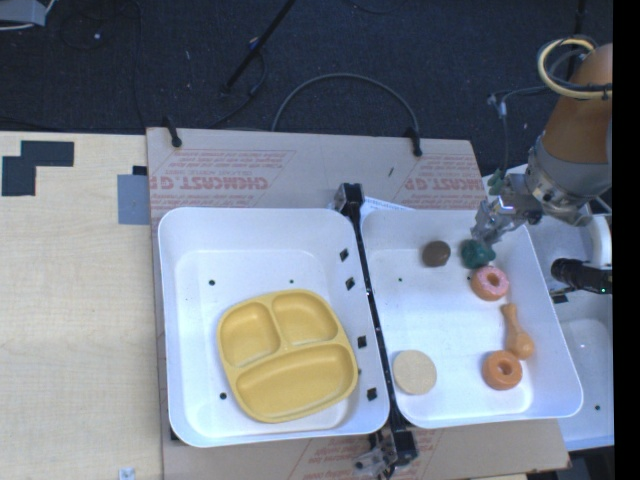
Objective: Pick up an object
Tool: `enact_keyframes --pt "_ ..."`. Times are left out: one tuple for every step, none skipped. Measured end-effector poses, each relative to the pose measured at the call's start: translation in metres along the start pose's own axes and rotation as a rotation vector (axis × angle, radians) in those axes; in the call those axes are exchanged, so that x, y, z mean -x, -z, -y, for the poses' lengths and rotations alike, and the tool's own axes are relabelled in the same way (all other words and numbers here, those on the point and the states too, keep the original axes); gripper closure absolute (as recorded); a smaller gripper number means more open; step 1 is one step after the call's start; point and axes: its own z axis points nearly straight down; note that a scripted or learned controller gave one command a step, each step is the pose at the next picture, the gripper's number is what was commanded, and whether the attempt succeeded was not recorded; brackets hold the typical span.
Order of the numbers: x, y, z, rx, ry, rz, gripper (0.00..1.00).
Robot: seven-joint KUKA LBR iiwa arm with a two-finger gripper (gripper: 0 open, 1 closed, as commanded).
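I see the arm (575, 133) coming in from the right, over the top right corner of the right bin (560, 393). The gripper (488, 230) hangs just above a small teal object (477, 254), near the bin's back wall. The tips look like they meet or nearly meet the top of the teal piece, but contact is too small to confirm. I cannot tell from here how the gripper is set, and I see nothing clearly pinched.

Other things in the right bin:
- dark brown round lump (436, 254), just left of the teal object, apart from it
- pink frosted donut (490, 284), just below the teal object, close or touching, can't resolve
- tan peg-shaped piece (516, 334) lying lengthwise below the pink donut
- orange donut (502, 370) just below that, near the front right corner
- pale round cookie-like disc (414, 372) at the front left, near the divider

Left bin (190, 238): a yellow three-compartment tray (288, 354) sits slightly rotated in the front half. Well apart from the gripper.

Both bins sit on a cardboard sheet (230, 173) with reversed printed lettering. The closest candidate to the gripper is the teal object, directly beneath; the brown lump and pink donut are next nearest.
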Motion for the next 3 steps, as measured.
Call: enact_keyframes --pt "0.001 0.033 0.000 -0.004 0.000 -0.001 1.00" --pt "-0.042 0.033 0.013 -0.009 0.002 -0.003 1.00" --pt "-0.083 0.035 0.029 -0.009 0.002 -0.004 1.00"
